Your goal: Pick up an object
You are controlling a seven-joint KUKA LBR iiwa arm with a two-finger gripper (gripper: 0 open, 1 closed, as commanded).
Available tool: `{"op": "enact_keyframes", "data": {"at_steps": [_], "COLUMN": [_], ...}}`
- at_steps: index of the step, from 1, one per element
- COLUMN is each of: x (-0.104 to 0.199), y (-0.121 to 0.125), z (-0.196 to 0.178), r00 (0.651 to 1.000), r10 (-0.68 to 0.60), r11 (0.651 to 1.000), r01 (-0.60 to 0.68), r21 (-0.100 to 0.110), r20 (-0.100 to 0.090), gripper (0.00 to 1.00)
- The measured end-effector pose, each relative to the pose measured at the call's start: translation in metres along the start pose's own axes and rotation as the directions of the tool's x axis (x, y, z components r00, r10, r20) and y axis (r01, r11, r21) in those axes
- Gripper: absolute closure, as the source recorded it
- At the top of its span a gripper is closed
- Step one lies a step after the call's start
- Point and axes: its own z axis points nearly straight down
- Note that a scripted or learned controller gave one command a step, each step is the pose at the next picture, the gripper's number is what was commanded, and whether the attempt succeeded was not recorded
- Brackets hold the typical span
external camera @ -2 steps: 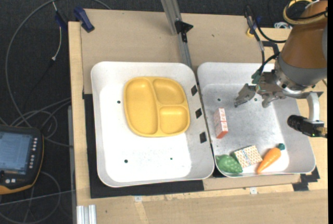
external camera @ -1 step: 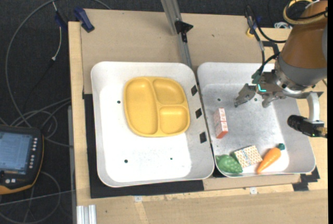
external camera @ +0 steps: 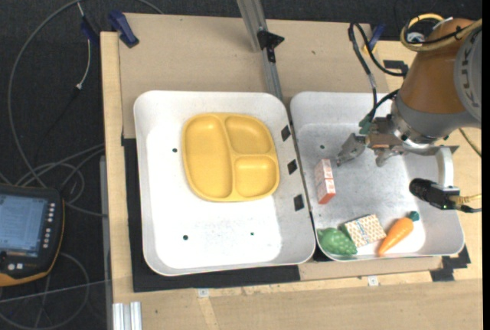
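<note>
Claw (external camera: 369,152) positioned over the upper part of the right bin (external camera: 306,110), fingers spread apart, nothing between them. Nearest candidate: small carton (external camera: 325,181), white with red-orange print, lying flat on the bin floor just below and left of the claw, apart from the other items. Remaining items grouped along the near edge: green toy vegetable (external camera: 336,242), patterned box (external camera: 364,230), toy carrot (external camera: 395,235), the first two touching or nearly so.

Recommended approach, as a judgement: select the isolated carton; centre above it, align the fingers across its narrow sides, descend straight down, close only once both fingers flank it. Avoid the crowded edge group, where a neighbour may block a finger.

Yellow divided tray (external camera: 230,156) in the left bin (external camera: 153,191), not required.

Print on carton and box too small to read; no legible brand.
</note>
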Motion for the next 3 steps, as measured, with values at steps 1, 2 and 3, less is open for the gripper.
{"op": "enact_keyframes", "data": {"at_steps": [1,2,3], "x": [0.0,0.001,-0.004], "y": [0.001,0.002,0.003], "z": [0.029,0.021,-0.043], "r00": [1.0,1.0,1.0], "r10": [-0.001,-0.001,-0.001], "r11": [1.0,1.0,1.0], "r01": [0.001,0.001,0.001], "r21": [-0.01,-0.011,-0.015], "r20": [0.003,0.002,0.004], "gripper": [0.0,1.0,1.0]}}
